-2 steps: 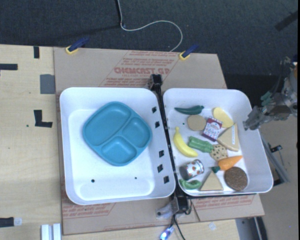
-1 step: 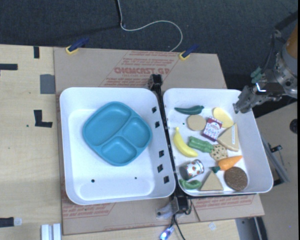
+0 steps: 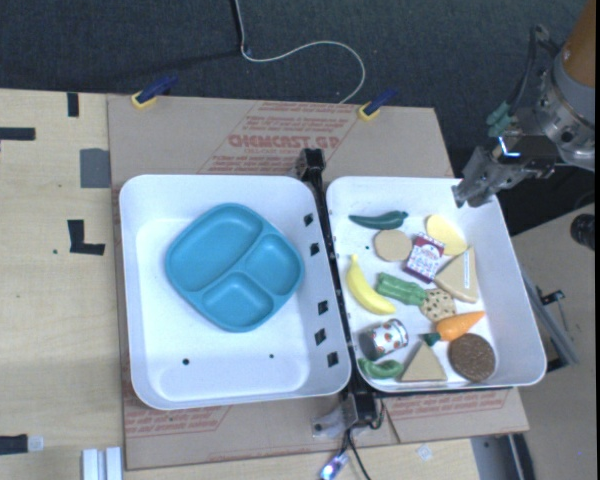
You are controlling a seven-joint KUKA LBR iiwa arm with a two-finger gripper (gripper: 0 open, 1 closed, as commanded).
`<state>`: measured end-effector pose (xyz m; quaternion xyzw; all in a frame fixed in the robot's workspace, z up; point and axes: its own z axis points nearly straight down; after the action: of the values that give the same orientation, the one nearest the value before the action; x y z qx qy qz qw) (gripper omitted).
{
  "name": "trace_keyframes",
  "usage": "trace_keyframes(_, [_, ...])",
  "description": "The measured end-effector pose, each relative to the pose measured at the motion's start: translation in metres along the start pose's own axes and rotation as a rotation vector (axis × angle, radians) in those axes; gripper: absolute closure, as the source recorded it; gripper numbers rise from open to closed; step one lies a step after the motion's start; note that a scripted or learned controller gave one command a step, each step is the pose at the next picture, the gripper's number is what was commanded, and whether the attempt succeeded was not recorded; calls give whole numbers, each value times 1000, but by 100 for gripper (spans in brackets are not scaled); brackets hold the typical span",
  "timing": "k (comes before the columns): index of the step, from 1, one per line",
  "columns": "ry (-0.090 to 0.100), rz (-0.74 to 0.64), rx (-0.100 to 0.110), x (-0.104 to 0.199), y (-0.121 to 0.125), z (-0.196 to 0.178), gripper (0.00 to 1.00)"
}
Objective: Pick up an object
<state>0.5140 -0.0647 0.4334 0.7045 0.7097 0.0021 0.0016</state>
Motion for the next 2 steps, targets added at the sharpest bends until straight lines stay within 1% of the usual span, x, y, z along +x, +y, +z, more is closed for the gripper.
trace_keyframes(1, [0, 0, 3, 69, -10, -29, 100])
trace_keyframes(2, [1, -3, 2, 153, -30, -68, 100])
